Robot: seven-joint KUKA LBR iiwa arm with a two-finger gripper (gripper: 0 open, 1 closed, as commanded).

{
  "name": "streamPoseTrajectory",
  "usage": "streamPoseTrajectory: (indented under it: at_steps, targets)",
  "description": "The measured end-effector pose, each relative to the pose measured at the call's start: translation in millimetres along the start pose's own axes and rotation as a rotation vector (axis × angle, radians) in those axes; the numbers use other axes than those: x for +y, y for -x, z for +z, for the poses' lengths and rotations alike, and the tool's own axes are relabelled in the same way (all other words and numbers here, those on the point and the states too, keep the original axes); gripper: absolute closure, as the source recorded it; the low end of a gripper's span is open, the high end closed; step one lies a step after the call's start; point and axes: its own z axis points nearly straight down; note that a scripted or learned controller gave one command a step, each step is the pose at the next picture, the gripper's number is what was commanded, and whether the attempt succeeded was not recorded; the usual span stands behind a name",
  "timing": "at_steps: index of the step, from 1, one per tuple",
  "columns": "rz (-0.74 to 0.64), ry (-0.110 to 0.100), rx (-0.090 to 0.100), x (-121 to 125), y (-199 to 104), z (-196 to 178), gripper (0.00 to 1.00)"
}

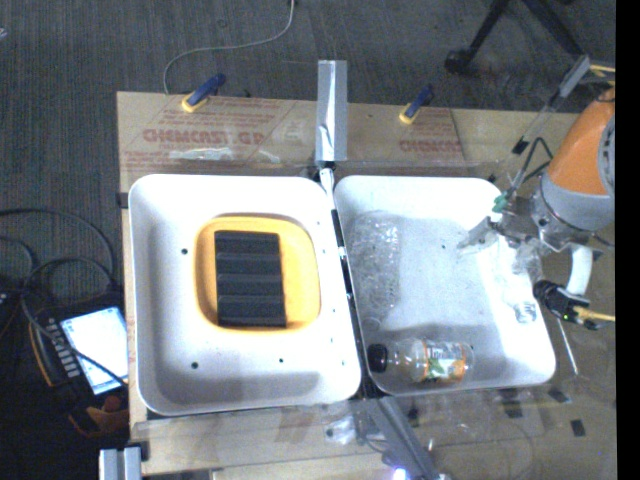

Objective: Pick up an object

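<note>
On the plywood surface [250, 133] two white bins sit side by side, a plastic bottle [425, 359] lying along the right bin's [420, 193] near wall, while the tool [512, 230], its grip impossible to judge, hovers over the far right corner.

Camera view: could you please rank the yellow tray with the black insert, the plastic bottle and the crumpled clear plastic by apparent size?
1. yellow tray, clearly largest.
2. and 3. unsure: plastic bottle and crumpled clear plastic look alike in extent; the plastic's edges are hard to trace.
</note>
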Motion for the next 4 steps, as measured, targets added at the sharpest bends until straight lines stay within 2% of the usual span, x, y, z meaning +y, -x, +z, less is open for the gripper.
streamPoseTrajectory:
  at_steps: [1, 2, 3, 4]
  targets:
    - [-0.243, 0.000, 0.002, -91, -11, -76, 0.00]
    - [-0.373, 0.002, 0.005, -99, -44, 58, 0.00]
    - [-0.373, 0.000, 0.007, -100, -45, 50, 1.00]
    - [-0.480, 0.002, 0.003, -101, -104, -56, 1.00]
